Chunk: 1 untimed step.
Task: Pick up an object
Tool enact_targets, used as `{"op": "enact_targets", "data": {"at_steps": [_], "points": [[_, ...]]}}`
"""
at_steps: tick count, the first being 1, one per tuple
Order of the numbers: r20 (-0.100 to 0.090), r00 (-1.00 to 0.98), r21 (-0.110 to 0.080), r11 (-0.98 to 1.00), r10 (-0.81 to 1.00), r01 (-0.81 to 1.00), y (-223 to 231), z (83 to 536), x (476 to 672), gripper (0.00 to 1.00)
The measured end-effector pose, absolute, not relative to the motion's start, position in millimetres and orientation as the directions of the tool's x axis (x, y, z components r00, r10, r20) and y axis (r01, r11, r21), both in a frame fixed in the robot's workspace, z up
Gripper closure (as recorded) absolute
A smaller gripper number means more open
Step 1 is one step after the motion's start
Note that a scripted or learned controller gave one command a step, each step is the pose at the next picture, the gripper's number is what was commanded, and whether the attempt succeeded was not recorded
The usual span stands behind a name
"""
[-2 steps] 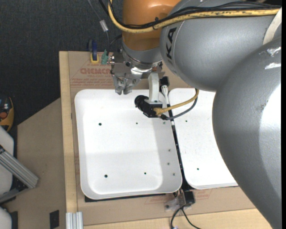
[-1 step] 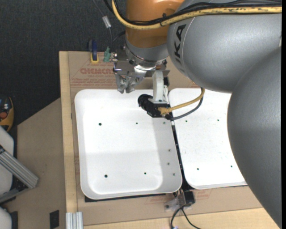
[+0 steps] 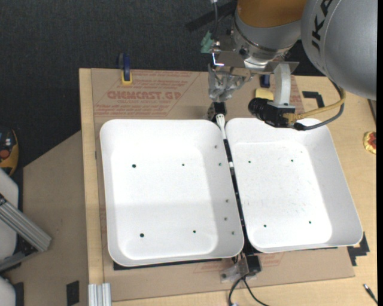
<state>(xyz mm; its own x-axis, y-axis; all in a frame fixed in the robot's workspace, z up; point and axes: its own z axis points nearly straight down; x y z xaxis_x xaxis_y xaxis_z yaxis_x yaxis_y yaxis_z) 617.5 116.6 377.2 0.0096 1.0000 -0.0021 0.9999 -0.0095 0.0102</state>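
My gripper (image 3: 223, 88) hangs from the grey arm with its orange band (image 3: 269, 15) at the top of the camera view. It sits just beyond the far rims of the two bins, over the seam between them. The left white bin (image 3: 119, 179) and the right white bin (image 3: 335, 179) lie side by side, and their floors show small dark dots. A small green part (image 3: 206, 42) sticks out beside the wrist. I see no loose object near the gripper.
The bins rest on a brown board with red lettering (image 3: 143, 94). A blue and yellow clamp (image 3: 125, 67) stands at its far left. A black device with a yellow cable (image 3: 272, 112) hangs over the right bin's far rim. A clip (image 3: 244, 267) holds the near edge.
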Motion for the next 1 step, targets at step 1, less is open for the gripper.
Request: {"op": "enact_targets", "data": {"at_steps": [1], "points": [[-0.001,-0.003,-0.01,0.003,1.0,1.0,158.9,281.8,665.6,1.0]]}}
